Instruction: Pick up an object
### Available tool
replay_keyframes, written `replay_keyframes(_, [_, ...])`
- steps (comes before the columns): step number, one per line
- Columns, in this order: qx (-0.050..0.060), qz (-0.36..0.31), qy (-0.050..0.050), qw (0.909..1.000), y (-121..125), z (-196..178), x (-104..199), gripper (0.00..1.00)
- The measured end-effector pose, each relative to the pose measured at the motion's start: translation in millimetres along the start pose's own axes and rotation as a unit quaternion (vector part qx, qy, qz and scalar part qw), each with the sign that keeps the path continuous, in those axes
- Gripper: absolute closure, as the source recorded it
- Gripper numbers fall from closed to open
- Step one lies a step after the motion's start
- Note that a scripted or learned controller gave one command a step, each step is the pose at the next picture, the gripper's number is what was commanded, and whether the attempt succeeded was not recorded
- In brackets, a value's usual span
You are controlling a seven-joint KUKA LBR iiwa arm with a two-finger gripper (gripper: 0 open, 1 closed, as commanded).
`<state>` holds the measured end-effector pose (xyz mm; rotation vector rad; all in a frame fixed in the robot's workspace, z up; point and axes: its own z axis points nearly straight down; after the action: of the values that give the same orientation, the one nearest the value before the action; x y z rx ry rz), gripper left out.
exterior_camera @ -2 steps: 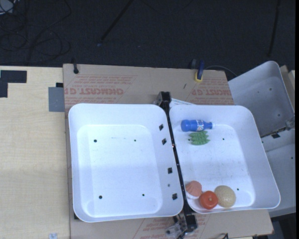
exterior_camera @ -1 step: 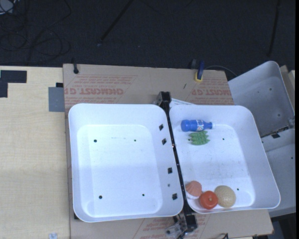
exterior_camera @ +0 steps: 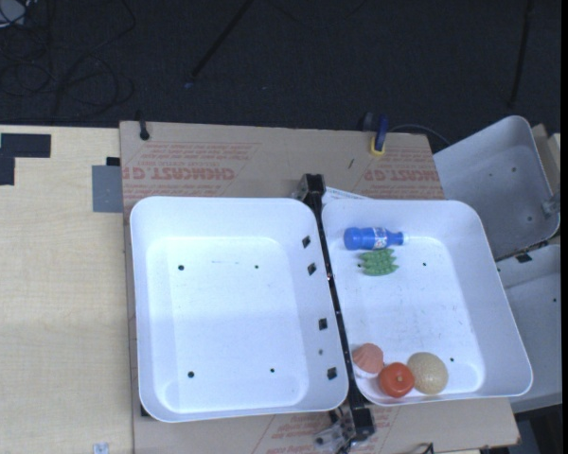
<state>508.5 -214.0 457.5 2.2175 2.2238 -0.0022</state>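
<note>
Lying on its side near the far wall of the right shallow white bin [exterior_camera: 500, 291]: a blue plastic bottle [exterior_camera: 374, 238], just beside a small green leafy piece [exterior_camera: 379, 263]. Clustered at the near edge, touching: pink rounded piece [exterior_camera: 367, 357], red-orange ball [exterior_camera: 396, 379], tan ball [exterior_camera: 428, 373]. Claw state: cannot tell.

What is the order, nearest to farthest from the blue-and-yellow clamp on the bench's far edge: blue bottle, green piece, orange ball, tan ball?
1. blue bottle, right bin's far end.
2. green piece, just in front of it.
3. orange ball and tan ball, near edge: too close to call.
</note>
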Motion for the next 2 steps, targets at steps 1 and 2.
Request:
replay_keyframes(1, [-0.001, 0.002, 0.0, 1.0, -33.7, -24.3, 0.2, 0.0])
replay_keyframes(2, [0.0, 0.001, 0.001, 1.0, -32.4, -31.5, 0.5, 0.0])
